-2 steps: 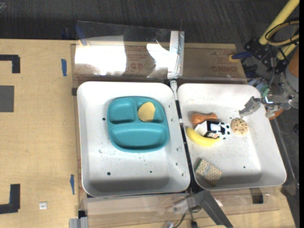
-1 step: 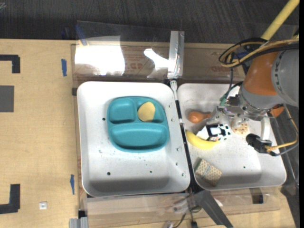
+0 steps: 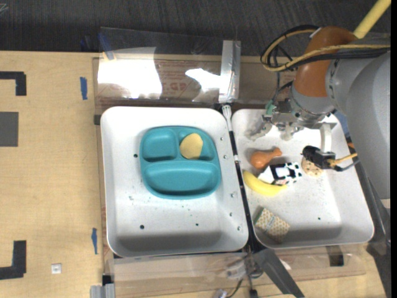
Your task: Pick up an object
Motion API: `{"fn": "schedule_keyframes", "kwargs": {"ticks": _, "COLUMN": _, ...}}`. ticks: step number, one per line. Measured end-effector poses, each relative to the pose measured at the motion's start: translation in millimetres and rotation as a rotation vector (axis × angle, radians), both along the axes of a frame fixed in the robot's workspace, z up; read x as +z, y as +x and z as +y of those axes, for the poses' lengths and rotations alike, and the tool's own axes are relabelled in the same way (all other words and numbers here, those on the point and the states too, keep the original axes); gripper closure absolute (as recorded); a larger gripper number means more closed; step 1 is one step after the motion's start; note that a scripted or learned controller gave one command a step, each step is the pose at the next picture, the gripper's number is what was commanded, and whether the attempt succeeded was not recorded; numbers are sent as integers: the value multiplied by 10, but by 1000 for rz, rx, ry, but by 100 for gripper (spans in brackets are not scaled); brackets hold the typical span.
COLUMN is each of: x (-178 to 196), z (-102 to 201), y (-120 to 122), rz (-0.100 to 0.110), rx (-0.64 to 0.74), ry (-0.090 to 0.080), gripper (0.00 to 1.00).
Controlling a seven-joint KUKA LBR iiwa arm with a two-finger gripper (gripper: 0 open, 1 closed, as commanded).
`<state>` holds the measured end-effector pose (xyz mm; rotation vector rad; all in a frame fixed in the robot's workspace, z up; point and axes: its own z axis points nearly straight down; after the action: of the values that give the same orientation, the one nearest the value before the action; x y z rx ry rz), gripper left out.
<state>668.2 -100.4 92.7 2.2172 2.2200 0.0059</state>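
White plastic forms both shallow containers on the bench, set side by side. The left bin (image 3: 118,216) holds one teal divided plate (image 3: 180,180), and one yellow rounded item (image 3: 191,145) sits in the plate's upper right compartment. The right bin (image 3: 347,222) holds five loose things, all lying on its floor. One orange drumstick-shaped toy (image 3: 265,158) lies left of the bin's middle. One yellow banana (image 3: 263,185) lies just in front of it. One black-and-white toy (image 3: 284,172) touches the banana's upper side. One speckled tan disc (image 3: 314,169) lies just right of that toy. One patterned packet (image 3: 272,222) lies apart from the rest, near the front left corner. One grey arm (image 3: 366,82) with one orange band (image 3: 310,76) reaches in from the right. Its gripper (image 3: 282,128) hangs over the far part of the right bin, just beyond the drumstick-shaped toy. Whether the gripper stands open or closed cannot be told from here.
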Motion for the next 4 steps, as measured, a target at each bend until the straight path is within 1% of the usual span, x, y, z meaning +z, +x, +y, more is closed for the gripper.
{"fn": "schedule_keyframes", "kwargs": {"ticks": 1, "x": -67, "z": -820, "y": -578, "rz": 5, "rx": 158, "ry": -3, "gripper": 0}}
{"fn": "schedule_keyframes", "kwargs": {"ticks": 2, "x": 96, "z": 16, "y": -1196, "rz": 4, "rx": 119, "ry": 2, "gripper": 0}}
{"fn": "schedule_keyframes", "kwargs": {"ticks": 3, "x": -47, "z": -61, "y": -1649, "rz": -4, "rx": 104, "ry": -2, "gripper": 0}}
{"fn": "schedule_keyframes", "kwargs": {"ticks": 4, "x": 2, "z": -130, "y": -1779, "rz": -28, "rx": 334, "ry": -11, "gripper": 0}}
